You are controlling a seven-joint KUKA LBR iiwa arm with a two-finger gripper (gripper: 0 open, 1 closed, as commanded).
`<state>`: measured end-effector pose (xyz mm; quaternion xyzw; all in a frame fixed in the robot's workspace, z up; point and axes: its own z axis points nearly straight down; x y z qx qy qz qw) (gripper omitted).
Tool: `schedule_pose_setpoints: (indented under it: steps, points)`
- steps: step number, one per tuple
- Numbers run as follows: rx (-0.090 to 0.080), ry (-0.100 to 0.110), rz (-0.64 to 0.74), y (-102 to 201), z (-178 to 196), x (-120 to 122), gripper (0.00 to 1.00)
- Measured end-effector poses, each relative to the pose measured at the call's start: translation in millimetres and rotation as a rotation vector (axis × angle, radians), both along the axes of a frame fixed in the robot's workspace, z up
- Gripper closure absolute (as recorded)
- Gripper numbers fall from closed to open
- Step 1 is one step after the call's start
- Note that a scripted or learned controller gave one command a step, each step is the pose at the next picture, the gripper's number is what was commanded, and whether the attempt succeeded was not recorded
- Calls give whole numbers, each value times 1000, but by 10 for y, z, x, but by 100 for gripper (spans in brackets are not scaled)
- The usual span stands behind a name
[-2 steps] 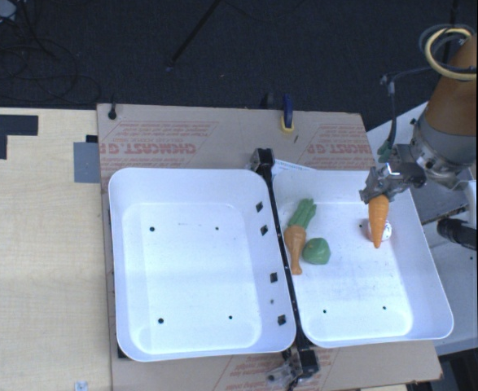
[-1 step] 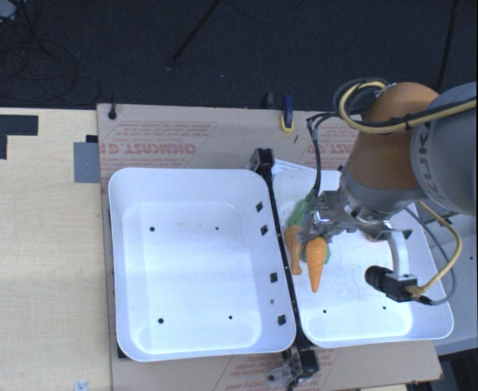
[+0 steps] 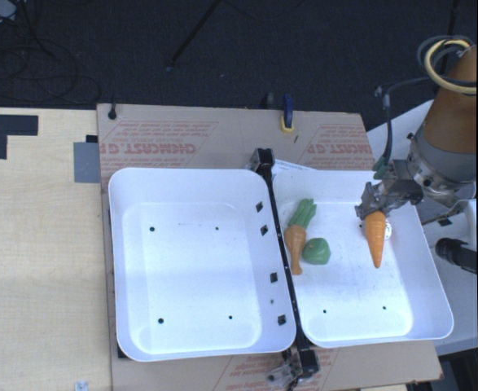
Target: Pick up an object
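Gripper [image 3: 374,208] sits over the right bin [image 3: 434,324], fingers closed on the top end of the orange carrot [image 3: 375,236]. Carrot hangs point-down directly beneath the fingers, tip near or just above the bin floor; cannot tell which.

Away from the gripper, toward the divider: second carrot [image 3: 296,239] with green top, and a green lump [image 3: 316,251] just beside it. Both well apart from the grip.

Risk: hold is on the blunt end only, and the body tapers away below. A quick lift or swing could let it pivot or slide out. Judged marginal.
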<state>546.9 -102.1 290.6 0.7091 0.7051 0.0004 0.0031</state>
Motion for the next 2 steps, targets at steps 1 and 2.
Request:
schedule_pose_setpoints:
  steps: [1, 2]
  points:
    - [8, 20, 6, 504, -706, -634, 100]
    - [6, 5, 13, 1206, -532, -61, 100]
